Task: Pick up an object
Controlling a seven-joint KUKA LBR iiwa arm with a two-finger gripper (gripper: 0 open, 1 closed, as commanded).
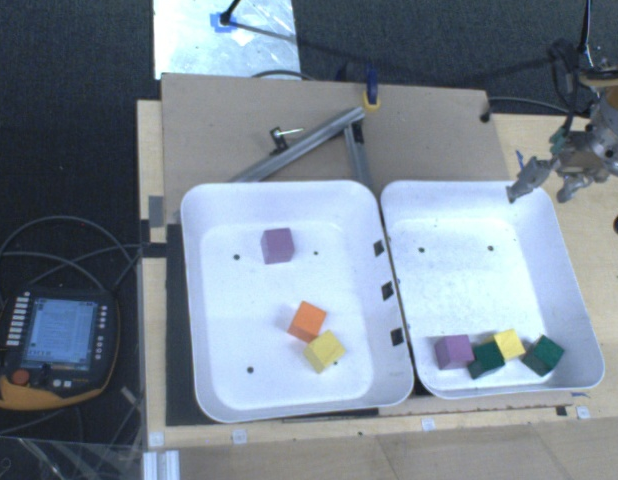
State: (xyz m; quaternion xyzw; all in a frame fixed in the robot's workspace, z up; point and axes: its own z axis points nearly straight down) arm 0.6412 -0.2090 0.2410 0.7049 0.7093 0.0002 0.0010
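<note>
The left bin [204,268] holds a purple cube [277,245] near its back, with an orange cube [307,320] and a yellow cube [324,350] touching each other near the front. Along the front of the right bin [469,238] lie a purple cube [453,350], a dark green cube [485,359], a yellow cube [508,344] and a green cube [543,354]. My gripper [548,182] hangs over the right bin's back right corner, far from all the cubes. It is open, with nothing between its fingers.
A metal bar [299,146] lies on the brown board behind the left bin. A teach pendant [54,343] with cables sits on the floor at the left. Black clips [387,290] join the two bins along their shared rim.
</note>
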